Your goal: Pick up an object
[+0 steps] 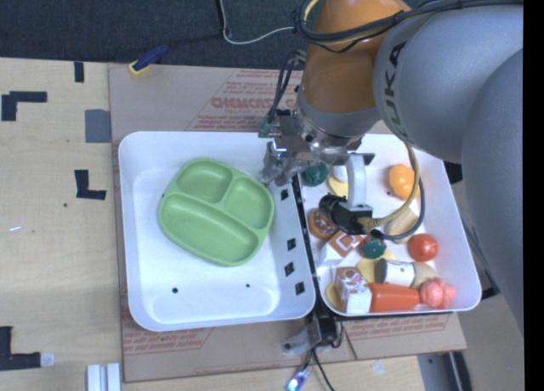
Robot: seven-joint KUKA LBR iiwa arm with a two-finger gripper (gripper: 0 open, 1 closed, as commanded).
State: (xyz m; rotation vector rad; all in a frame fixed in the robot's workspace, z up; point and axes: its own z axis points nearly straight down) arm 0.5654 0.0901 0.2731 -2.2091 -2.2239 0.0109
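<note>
Fingers: the fingers [311, 168] hang under the orange wrist, over the wall shared by the two bins. The wrist hardware hides them, so I cannot tell how far open they are or whether they hold anything.
Closest thing: a dark green ball [315, 175] sits right at the fingers, just inside the right bin [466, 240].
Past the fingers, right: an orange fruit [401, 181], a banana [406, 220] and a red tomato [422, 247] lie close together, with a carrot [396, 298] nearer the front rim.
Left of the fingers: a green divided plate [218, 211] lies flat in the left bin [127, 211], alone and apart from everything else.
Step in hand: probably settling on a target and coming down on it.
Doing it well: the ball looks like the natural pick. It is round and will likely roll, so the fingers should straddle its middle and close squarely.
Risk: the bin wall is just beside the ball and may catch one side on the way down.
Check: lift slowly and confirm the ball rises with the fingers.
</note>
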